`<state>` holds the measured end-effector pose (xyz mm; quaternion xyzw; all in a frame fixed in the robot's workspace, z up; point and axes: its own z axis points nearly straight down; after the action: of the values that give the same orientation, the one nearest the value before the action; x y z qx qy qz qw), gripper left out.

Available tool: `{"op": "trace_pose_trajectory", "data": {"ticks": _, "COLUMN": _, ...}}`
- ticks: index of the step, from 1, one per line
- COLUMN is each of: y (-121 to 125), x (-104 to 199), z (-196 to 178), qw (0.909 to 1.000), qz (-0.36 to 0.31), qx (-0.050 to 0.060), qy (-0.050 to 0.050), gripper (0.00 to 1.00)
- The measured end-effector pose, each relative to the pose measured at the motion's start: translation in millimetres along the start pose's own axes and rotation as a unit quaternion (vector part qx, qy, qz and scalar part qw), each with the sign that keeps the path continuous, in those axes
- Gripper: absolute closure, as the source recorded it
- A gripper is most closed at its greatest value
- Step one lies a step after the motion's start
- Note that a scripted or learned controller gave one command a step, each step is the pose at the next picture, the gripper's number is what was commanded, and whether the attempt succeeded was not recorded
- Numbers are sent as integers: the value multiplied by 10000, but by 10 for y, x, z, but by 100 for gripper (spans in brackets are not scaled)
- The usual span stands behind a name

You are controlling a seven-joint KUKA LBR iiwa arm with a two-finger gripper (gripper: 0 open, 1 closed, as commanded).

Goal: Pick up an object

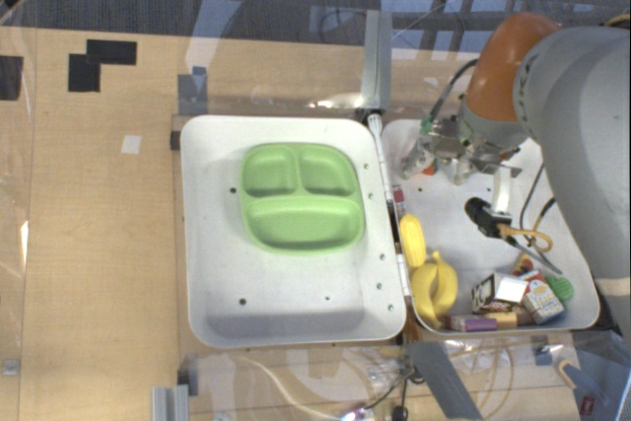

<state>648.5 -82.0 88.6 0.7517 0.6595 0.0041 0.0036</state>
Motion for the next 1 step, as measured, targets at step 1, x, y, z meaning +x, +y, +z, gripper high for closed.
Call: {"op": "trace_pose_trajectory", "data": {"ticks": 1, "y": 28, "x": 24, "z": -139, "qw": 10000, "qz": -33, "qx": -42, "qy": 11, "gripper": 100}}
